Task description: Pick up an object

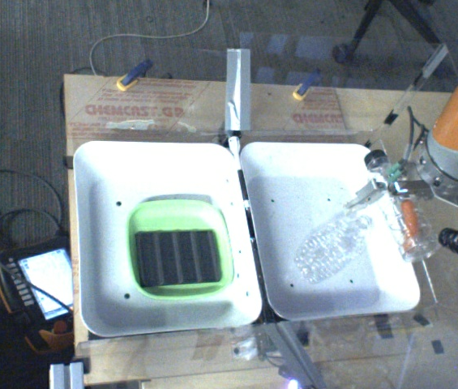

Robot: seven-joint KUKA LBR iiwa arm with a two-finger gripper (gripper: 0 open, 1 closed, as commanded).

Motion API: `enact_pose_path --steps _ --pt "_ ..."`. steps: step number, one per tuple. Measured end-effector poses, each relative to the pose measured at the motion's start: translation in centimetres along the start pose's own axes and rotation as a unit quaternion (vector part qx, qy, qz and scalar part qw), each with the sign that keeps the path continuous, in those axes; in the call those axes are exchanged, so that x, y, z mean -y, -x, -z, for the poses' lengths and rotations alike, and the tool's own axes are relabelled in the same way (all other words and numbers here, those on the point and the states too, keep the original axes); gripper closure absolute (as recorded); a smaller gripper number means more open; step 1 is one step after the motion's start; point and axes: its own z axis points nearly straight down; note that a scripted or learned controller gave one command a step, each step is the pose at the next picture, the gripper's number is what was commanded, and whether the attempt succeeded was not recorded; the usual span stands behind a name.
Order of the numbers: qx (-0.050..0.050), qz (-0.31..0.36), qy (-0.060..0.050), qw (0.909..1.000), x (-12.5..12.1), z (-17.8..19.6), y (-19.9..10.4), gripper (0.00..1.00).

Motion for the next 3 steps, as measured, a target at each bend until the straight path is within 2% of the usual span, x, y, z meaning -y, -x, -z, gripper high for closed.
enact_pose_path --steps 1,2,3 --pt "0.0 0.039 0.0 0.9992 -0.1 -2.2 1.6 0.0" --pt "-0.001 0.046 0.0 0.9989 0.2 -1.5 0.8 0.0" --pt "-0.001 0.047 0.0 0.9989 -5.0 -6.1 -1.3 0.0"
